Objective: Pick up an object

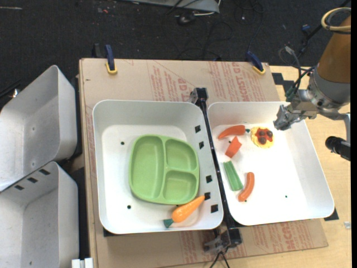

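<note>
Counting five loose items in the right bin [312, 166]: two orange-red sausage-like pieces [231, 131] [247, 186], one orange-red wedge [233, 147], one green strip [232, 175], one yellow disc with dark red bits on top [262, 137]. Disc is the nearest item to the pincer [281, 120] — sits near the bin's far edge, just beside the upper sausage piece, apart from it. Wedge lies below that sausage; green strip and second sausage sit side by side toward the middle. Pincer hangs over the bin's far right part, just beside the disc; nothing visible between its fingers, and I can't tell whether they're spread or closed. Left bin [111, 166]: one green three-compartment plate [164, 169], one toy carrot [187, 210] against its near edge. Both bins on the brown board surface [156, 77] — two clamps [110, 60] [255, 61] at its far edge.
</note>
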Motion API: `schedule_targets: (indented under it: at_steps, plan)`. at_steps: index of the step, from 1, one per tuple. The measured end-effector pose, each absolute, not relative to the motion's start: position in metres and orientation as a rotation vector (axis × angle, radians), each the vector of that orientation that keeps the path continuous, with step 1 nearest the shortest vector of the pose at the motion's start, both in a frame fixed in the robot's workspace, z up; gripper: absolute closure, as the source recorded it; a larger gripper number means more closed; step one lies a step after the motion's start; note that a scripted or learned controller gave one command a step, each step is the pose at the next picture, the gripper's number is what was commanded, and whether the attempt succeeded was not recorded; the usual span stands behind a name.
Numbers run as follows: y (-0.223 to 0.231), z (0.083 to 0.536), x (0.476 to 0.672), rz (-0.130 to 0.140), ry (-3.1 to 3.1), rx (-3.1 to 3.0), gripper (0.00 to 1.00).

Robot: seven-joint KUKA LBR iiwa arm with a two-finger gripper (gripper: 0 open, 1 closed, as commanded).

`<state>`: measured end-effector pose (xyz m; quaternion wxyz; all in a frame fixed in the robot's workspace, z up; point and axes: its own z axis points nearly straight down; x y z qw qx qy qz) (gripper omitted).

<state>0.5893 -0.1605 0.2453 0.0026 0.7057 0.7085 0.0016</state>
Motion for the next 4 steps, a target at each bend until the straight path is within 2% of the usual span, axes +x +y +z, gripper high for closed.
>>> schedule_targets:
  at_steps: [1, 3, 4]
  plan:
    - [-0.108, 0.237, 0.583, -0.001, 2.23, 2.215, 1.0]
    - [-0.011, 0.228, 0.603, 0.002, 2.229, 2.213, 1.0]
    - [0.048, 0.234, 0.593, 0.001, 2.231, 2.213, 1.0]
